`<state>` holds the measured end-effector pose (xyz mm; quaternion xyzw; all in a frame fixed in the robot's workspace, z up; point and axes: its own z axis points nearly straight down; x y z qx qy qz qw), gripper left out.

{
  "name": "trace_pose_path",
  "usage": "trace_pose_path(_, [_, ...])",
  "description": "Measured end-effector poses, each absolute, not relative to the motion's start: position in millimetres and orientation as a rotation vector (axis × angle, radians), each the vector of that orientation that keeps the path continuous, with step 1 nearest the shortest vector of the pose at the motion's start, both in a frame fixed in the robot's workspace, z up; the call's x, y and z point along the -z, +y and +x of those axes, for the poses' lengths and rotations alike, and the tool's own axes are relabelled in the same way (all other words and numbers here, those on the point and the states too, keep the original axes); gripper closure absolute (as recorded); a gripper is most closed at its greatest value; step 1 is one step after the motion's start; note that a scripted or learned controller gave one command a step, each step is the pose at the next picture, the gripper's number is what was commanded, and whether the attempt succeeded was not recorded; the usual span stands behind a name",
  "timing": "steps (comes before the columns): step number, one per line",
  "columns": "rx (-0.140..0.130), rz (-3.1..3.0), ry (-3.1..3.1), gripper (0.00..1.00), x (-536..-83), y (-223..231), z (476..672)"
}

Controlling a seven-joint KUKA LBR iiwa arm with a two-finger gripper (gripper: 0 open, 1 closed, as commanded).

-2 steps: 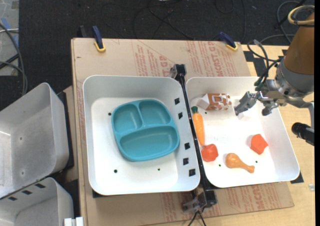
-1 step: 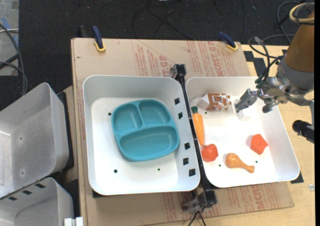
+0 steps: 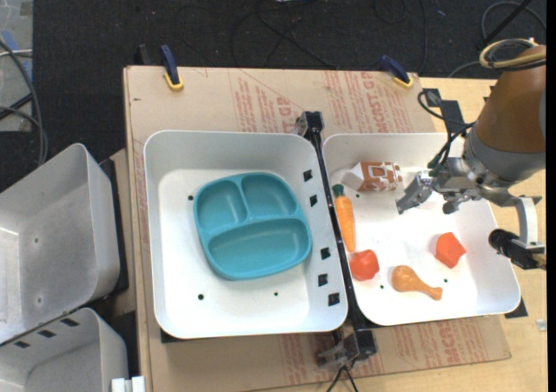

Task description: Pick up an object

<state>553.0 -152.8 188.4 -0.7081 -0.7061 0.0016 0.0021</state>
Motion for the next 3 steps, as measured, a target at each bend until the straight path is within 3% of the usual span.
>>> trace_pose_path(2, [-0.003, -2.222, -2.216, 0.0, -89.4, -158.4, 543.5])
trace_pose_path(3, [0.001, -2.228, -2.215, 1.0, -102.6, -158.9, 544.6])
